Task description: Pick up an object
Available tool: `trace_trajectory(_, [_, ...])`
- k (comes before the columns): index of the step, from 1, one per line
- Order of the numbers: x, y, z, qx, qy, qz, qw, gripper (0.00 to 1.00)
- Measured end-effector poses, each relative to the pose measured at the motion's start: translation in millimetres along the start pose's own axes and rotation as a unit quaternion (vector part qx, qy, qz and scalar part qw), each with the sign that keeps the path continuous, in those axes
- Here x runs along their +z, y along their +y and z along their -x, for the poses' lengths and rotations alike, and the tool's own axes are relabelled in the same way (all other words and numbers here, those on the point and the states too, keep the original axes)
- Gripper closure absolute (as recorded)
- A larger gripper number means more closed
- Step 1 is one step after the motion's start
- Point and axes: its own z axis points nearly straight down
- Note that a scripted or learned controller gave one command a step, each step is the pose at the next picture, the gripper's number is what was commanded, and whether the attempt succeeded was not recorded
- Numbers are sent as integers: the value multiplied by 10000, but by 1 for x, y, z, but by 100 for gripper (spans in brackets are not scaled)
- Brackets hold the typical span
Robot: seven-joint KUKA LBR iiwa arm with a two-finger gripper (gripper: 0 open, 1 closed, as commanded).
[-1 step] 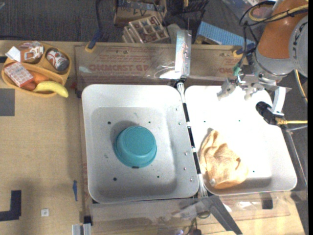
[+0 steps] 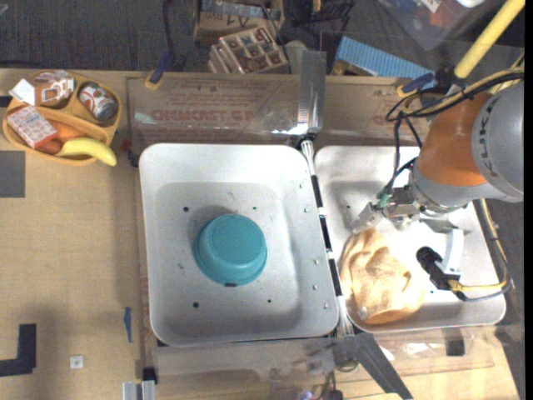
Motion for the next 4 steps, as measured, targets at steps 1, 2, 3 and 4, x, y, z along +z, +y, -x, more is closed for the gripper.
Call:
trace_trajectory(1, [-11,0,5,49,-6,25,10000,100])
trace_trajectory(2, [-57,-32,0,661,-5,-33,9978,100])
trace_trajectory(3, [-120,-4,-6,-764,-1,-27,9971,100])
trace_trajectory(4, [-120,-4,-6,-762,-2,-28,9971,0])
